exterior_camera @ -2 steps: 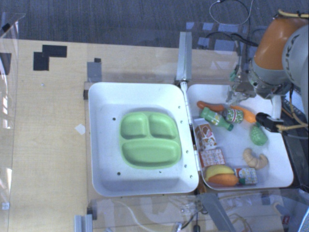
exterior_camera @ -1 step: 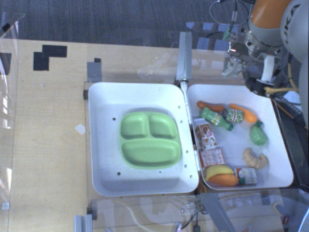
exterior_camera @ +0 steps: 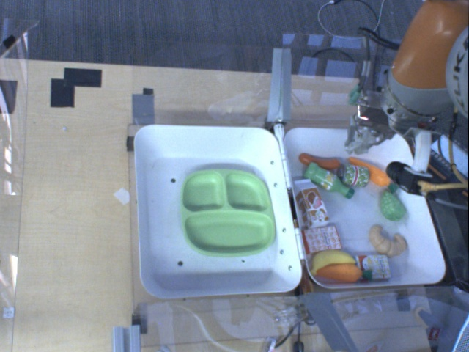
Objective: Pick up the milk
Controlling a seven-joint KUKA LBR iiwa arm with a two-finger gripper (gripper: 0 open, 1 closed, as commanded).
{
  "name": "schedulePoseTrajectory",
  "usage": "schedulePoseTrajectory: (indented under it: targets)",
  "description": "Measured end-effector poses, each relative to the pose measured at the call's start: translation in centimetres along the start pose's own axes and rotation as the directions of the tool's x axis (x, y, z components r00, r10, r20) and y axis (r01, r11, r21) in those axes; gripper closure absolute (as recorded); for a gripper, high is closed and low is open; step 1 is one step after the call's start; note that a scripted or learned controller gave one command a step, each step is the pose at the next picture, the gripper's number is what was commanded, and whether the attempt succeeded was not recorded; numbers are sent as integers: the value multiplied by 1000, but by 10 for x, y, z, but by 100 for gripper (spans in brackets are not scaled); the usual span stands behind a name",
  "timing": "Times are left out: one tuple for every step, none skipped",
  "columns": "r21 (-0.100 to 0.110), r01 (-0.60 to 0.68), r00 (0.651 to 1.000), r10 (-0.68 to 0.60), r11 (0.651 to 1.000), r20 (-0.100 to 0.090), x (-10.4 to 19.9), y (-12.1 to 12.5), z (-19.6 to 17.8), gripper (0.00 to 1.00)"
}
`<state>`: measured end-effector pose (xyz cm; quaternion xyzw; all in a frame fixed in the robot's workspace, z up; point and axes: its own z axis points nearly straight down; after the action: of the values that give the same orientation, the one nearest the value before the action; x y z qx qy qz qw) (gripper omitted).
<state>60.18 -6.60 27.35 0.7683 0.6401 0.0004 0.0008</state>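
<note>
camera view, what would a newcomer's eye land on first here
The bright green tray sits alone in the left bin, the boldest patch of colour. The right bin is crowded with small toy foods, among them a milk carton by its left wall and a carrot near the top. The arm, with its big orange band, hangs over that bin's top edge, its tool pointing down.

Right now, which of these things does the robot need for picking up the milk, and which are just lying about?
Needed: white and brown milk carton; robot's metal hand.

Lying about: green divided plastic plate; orange toy carrot; green toy bottle; beige toy croissant.
</note>
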Motion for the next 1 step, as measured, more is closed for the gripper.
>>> schedulePoseTrajectory:
  targets:
    - [-1, 92, 996, -92, 996, -1, 7, -65, -5, 100]
